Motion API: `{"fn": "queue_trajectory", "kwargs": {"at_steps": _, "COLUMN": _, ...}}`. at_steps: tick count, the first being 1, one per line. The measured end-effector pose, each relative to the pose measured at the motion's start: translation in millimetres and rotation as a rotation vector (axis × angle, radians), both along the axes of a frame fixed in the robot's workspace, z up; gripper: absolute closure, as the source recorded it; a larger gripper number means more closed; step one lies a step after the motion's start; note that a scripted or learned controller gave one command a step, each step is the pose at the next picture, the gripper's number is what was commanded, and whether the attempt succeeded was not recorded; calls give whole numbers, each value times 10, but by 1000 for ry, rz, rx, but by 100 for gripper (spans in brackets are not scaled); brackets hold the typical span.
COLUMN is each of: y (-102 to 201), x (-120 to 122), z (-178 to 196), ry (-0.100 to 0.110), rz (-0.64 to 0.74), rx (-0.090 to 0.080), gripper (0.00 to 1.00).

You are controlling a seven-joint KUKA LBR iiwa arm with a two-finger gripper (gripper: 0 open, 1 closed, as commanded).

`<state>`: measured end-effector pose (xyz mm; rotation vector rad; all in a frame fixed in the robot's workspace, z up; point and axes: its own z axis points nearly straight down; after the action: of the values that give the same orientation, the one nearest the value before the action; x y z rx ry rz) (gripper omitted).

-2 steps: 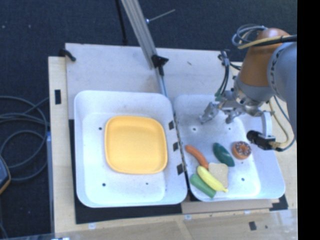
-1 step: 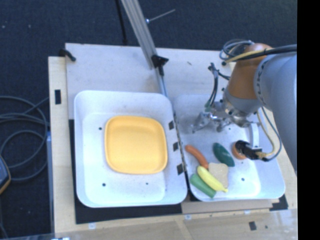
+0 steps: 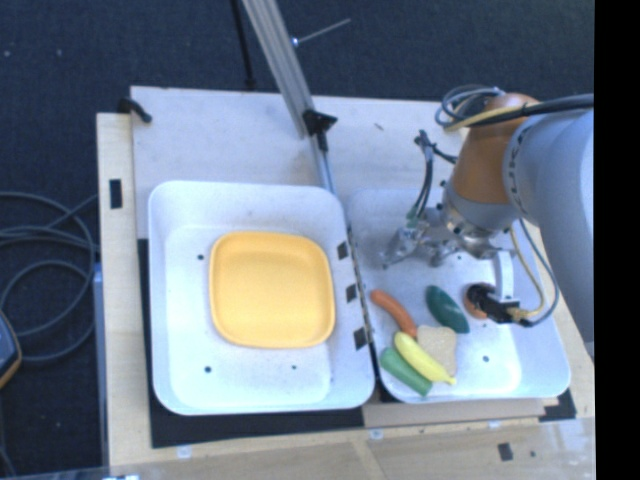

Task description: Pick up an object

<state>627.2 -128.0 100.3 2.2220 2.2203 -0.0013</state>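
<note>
My gripper (image 3: pixel 408 244) hangs over the upper left part of the right bin (image 3: pixel 540 373), above bare white floor. In the bin's near half lie an orange carrot (image 3: pixel 394 310), a dark green pod-shaped piece (image 3: pixel 447 309), a yellow banana (image 3: pixel 423 358), a tan slice of bread (image 3: pixel 439 341) and a light green piece (image 3: pixel 402 369). The carrot is the closest, a short way below and left of the gripper. Nothing shows in the gripper.
The left bin (image 3: pixel 180 218) holds a square yellow plate (image 3: pixel 271 289). A metal pole (image 3: pixel 285 63) slants down to the divider between the bins, just behind the gripper. The grey arm with its orange band (image 3: pixel 485 168) covers the right bin's far right corner.
</note>
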Motion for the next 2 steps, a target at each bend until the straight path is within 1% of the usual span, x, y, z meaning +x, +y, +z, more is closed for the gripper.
{"fn": "queue_trajectory", "kwargs": {"at_steps": 1, "y": -4, "x": 6, "z": 113, "ry": -3, "rz": -2, "rx": 1, "gripper": 100}}
{"fn": "queue_trajectory", "kwargs": {"at_steps": 2, "y": 46, "x": 7, "z": 554, "ry": -4, "rz": 1, "rx": 1, "gripper": 100}}
